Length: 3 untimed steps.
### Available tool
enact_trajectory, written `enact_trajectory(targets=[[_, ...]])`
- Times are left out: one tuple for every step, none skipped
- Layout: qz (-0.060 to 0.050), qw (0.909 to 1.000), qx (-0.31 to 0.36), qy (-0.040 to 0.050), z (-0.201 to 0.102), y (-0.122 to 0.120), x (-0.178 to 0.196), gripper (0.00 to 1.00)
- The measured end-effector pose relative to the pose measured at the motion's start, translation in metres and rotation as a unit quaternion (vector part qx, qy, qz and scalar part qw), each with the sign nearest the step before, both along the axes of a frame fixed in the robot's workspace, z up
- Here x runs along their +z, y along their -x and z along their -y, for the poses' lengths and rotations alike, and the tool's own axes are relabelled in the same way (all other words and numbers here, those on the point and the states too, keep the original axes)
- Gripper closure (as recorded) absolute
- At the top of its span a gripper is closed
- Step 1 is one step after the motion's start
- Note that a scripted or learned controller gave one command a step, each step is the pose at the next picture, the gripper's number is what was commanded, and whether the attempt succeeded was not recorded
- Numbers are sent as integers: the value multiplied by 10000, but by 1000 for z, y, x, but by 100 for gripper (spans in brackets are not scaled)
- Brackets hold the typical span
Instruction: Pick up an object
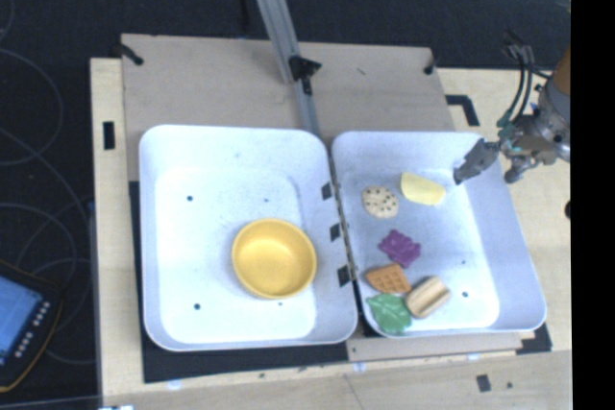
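Observation:
My gripper [495,164] hangs open over the upper right rim of the right bin [452,147], with nothing between its fingers. Just left of it lies a pale yellow piece [422,189]. Further left in that bin is a speckled cookie [381,201]. Below them lie a purple piece [399,248], an orange waffle-like piece [388,279], a green piece [388,313] and a tan bread roll [428,296]. A yellow bowl [274,257] sits in the left bin [192,168].
A grey metal post [274,5] slants up from between the bins at the back. Black clips [336,230] line the seam where the bins meet. Cables hang near the wrist at the right edge.

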<state>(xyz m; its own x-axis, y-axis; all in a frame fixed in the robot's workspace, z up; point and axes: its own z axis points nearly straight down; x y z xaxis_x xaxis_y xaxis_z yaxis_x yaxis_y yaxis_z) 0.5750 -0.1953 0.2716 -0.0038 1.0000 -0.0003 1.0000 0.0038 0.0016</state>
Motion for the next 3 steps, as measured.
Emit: enact_trajectory(targets=[[0, 10000, 0, 0, 0, 0, 0, 0], [-30, 10000, -3, 6, -8, -2, -56, 0], [-23, 10000, -21, 10, -8, -1, -98, 0]])
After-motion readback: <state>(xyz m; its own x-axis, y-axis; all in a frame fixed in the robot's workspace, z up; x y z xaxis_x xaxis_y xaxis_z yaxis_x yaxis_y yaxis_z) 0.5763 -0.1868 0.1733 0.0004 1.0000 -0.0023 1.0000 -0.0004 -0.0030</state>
